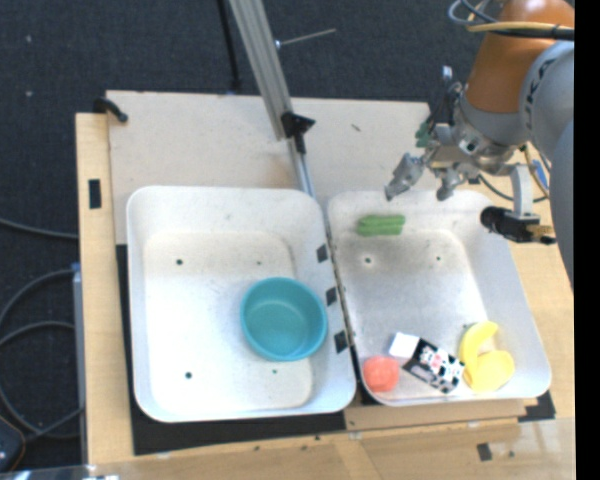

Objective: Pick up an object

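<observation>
Crowded into the right bin's point(500, 268) near corner: round orange ball point(381, 373), small white block point(403, 346), black-and-white patterned pack point(436, 366), yellow plastic duck-like toy point(485, 356), all touching or nearly so. Likely to snag a neighbour or slip on rounded plastic if targeted there. Alone in the left bin point(160, 228), teal plastic bowl point(282, 318). Farther back, against the far slope, green oblong soft piece point(381, 225), isolated, best candidate, yet liable to roll or slide along the wall. Hovering above the far rim, gripper point(424, 180), fingers spread, holding nothing.

Teal bowl point(283, 317) – green obj point(380, 225), orange ball point(381, 372)
</observation>
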`<state>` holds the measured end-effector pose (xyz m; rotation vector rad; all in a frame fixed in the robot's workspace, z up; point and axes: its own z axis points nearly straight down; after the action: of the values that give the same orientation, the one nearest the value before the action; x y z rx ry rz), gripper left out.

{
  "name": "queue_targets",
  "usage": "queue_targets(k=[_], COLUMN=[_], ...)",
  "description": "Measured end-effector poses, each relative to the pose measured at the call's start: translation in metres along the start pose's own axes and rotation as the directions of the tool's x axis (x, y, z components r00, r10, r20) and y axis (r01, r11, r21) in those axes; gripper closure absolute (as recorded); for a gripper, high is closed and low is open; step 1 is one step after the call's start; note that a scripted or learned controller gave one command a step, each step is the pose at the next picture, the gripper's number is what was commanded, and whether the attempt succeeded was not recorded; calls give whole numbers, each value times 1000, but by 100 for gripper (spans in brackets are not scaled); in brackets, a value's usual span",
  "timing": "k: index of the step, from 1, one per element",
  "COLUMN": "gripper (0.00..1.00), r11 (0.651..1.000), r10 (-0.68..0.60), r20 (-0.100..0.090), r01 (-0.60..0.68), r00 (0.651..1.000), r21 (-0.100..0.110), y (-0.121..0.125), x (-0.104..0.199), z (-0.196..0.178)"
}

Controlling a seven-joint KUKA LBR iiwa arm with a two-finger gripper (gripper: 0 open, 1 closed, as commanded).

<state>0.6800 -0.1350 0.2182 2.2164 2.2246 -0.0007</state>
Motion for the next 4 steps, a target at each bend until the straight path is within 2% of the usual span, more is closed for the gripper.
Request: queue_targets(k=[1,2,3,4], gripper=[0,0,0,0], r11=[1000,1000,1000,1000], r10=[0,3,1,2], r20=[1,2,1,1], r01=[0,-3,-1,-2], r00=[1000,1000,1000,1000], r21=[0,4,3,3], y=[0,3,-2,-2], x=[0,-8,-2,-3], z=[0,44,91,118])
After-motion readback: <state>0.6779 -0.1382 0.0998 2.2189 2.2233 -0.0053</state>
